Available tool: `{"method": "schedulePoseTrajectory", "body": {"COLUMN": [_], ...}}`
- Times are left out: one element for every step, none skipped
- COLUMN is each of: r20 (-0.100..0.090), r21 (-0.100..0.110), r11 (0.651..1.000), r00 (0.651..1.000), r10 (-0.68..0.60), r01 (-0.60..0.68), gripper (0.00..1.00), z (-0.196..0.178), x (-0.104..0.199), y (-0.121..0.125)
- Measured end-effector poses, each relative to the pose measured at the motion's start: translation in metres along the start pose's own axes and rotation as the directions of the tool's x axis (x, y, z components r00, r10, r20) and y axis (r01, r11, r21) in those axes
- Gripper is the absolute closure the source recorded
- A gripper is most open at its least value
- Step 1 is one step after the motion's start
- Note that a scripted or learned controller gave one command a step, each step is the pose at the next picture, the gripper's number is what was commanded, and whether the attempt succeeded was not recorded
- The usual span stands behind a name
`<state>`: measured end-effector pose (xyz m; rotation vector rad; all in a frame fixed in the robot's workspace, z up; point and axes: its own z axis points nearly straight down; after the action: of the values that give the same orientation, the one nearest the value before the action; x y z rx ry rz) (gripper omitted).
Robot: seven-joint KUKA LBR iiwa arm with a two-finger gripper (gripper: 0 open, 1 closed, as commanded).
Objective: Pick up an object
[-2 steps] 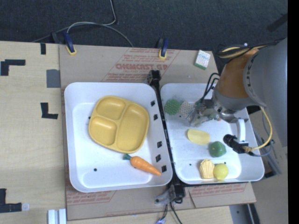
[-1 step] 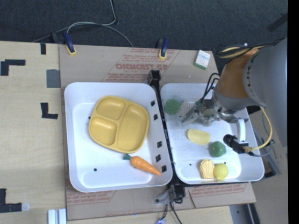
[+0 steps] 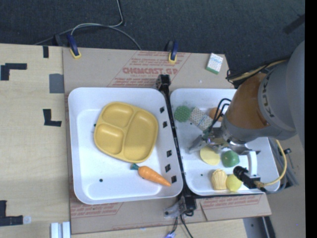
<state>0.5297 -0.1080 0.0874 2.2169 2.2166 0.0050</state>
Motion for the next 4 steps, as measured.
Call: {"method": "schedulePoseTrajectory", "body": {"r20": [0.0, 0.0, 0.001, -0.001], "r21": [-0.005, -0.004, 0.005, 0.003], "r11": [1.0, 1.0, 1.0, 1.0], "r00": [1.0, 1.0, 1.0, 1.0], "r10": [-0.002, -0.001, 0.001, -0.001], "r01": [0.002, 0.001, -0.001, 0.001], "gripper": [1.0, 0.0, 0.0, 0.0], "z": [-0.011, -0.011, -0.132, -0.001], "x": [0.001, 0.001, -0.102, -0.102], "y": [0.002, 0.002, 0.004, -0.04]}}
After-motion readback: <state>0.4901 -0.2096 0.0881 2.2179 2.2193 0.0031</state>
